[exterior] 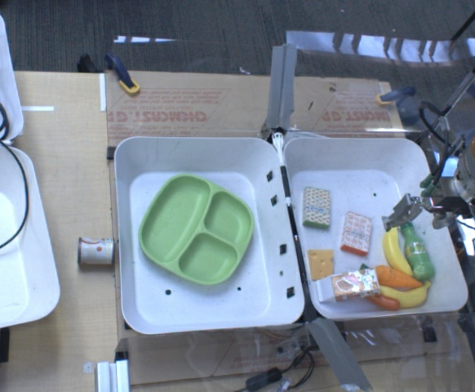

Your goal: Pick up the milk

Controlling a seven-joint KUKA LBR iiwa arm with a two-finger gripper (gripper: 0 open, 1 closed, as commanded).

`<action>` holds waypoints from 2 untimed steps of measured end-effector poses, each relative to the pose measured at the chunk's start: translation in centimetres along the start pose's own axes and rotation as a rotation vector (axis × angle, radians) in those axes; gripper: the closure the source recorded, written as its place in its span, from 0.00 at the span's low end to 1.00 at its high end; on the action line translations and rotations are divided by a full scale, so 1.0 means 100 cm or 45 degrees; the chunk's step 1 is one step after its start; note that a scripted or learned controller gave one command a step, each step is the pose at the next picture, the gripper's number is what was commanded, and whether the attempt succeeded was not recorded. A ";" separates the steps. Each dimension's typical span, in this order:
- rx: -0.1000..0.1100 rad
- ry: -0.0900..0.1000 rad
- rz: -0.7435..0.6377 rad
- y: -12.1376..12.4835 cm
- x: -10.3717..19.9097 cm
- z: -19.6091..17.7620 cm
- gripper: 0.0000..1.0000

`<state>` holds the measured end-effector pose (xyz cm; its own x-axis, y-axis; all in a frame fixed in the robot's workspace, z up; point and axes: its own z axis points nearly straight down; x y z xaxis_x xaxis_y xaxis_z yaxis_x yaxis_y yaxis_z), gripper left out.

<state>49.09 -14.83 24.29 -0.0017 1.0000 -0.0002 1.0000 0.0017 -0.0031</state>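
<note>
The milk point(348, 286) looks like a small white carton with a pink and orange print. It lies on its side near the front edge of the right bin point(360, 158). My gripper point(421, 213) hangs over the bin's right side, above the top of a green bottle point(418, 254). It is well to the right of the carton and farther back. Its fingers point(401, 212) stand apart and nothing is between them.
Around the milk lie an orange cracker square point(321, 263), a carrot point(401, 278), two bananas point(394, 250) and a red-and-white packet point(356, 233). A green-and-white box point(317, 207) lies farther back. The left bin point(131, 186) holds a green divided plate point(197, 229).
</note>
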 end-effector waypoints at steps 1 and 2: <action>0.001 0.001 -0.147 -0.014 0.032 0.104 0.00; -0.004 -0.001 -0.406 -0.012 0.105 0.052 0.00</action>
<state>47.81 -4.35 19.11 -0.3154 0.9490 -0.0007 0.9490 0.3154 -0.0002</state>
